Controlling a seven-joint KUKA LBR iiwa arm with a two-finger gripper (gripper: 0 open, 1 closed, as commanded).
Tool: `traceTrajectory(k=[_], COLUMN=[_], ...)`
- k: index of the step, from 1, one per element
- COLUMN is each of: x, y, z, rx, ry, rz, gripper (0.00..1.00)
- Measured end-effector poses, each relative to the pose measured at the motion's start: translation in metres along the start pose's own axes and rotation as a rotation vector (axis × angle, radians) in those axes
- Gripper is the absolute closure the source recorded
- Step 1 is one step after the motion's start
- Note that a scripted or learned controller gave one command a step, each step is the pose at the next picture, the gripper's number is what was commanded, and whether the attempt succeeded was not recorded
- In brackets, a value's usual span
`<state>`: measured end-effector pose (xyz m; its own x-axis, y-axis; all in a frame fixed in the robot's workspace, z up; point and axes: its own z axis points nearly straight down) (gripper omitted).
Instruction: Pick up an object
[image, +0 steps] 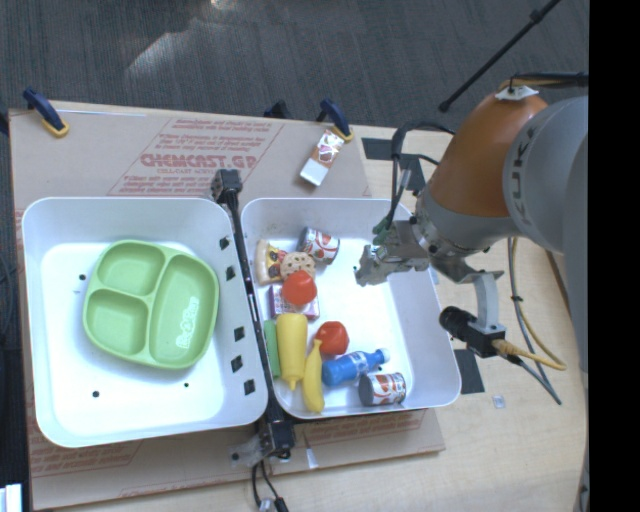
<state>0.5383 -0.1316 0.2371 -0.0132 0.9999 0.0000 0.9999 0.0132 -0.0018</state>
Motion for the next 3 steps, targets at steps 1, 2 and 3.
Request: traceTrajectory(k=[1, 2, 3], x=[0.014, 0.015, 0.014], y=[-0.017, -0.017, -0.042], z=[0.004, -0.006, 0.118], rx=[0.002, 0.002, 0.006], ry=[0.000, 0.000, 0.002], rz=[0.005, -0.001, 0.006], gripper=[1.00, 1.00, 1.00])
